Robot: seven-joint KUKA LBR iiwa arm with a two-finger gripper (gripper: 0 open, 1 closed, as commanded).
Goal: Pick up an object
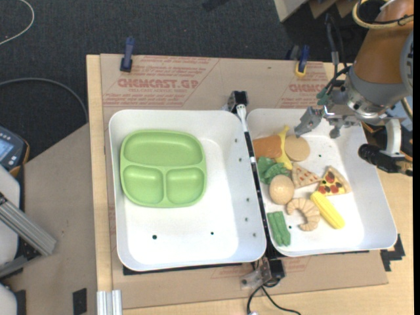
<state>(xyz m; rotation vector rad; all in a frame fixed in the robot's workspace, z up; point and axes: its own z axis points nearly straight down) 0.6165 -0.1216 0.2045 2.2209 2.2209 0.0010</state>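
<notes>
The right bin [367,228] holds a pile of toy food: a brown bread slice [267,146], a round tan biscuit [297,149], a green leafy piece [268,170], a pale round bun [281,189], a triangular cracker [304,176], a pizza slice [333,182], a croissant [304,211], a yellow corn cob [327,210] and a green pod [279,229]. My gripper [320,127] hangs over the bin's far part, just behind and right of the biscuit. It is open, its fingers spread with nothing between them.
The left bin [177,241] holds a green divided plate [163,168]. A black-and-white divider rail [252,169] runs between the bins. Blue clamps [126,54] hold the cardboard base at the back. The arm's body [380,51] rises at the upper right.
</notes>
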